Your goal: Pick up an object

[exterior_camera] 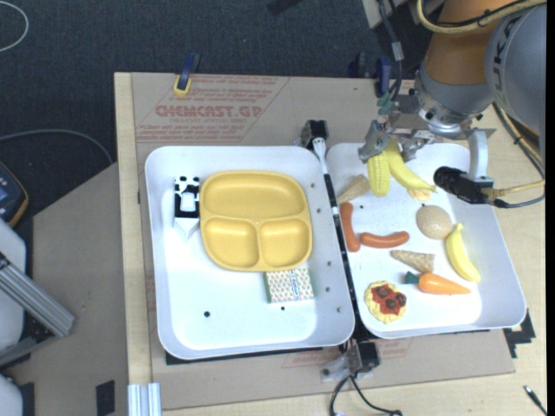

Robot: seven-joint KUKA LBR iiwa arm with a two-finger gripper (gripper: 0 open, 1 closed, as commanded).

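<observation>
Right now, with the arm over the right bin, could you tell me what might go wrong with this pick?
1. The gripper is at the corn cob, but a banana lies against it; both could be nudged or dragged together.
2. The corn sits near the right bin's back rim, so it might slide against the wall instead of lifting.
3. The food toys are crowded: a slipped corn could land on the sausage or the potato.

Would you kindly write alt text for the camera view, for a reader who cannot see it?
The gripper is over the right bin's far end, at a corn cob lying among toy foods. The left bin holds a yellow divided plate.
</observation>
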